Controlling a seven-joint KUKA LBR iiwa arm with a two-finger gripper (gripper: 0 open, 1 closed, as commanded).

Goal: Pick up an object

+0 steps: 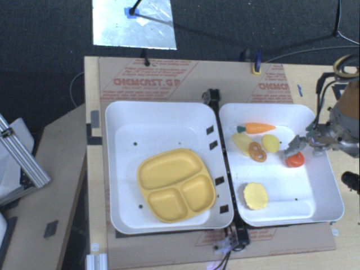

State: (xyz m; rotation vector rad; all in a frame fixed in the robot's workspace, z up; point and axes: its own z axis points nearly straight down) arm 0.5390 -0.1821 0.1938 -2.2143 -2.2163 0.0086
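From the overhead camera view, we see the tool (pixel 296 145) over the right bin (pixel 323 207), just above the red tomato (pixel 295 161); we cannot tell how it is set. We judge a straight descent best, since the bin's right wall sits near and the lemon (pixel 270 144) lies just left.

- Yellow sectioned tray (pixel 177 184) lying in the left bin (pixel 121 151), toward 5 o'clock.
- Silver sheet (pixel 133 16) at 12 o'clock beyond the bench (pixel 185 75).
- Blue clamp (pixel 257 61) on the bench's far edge.
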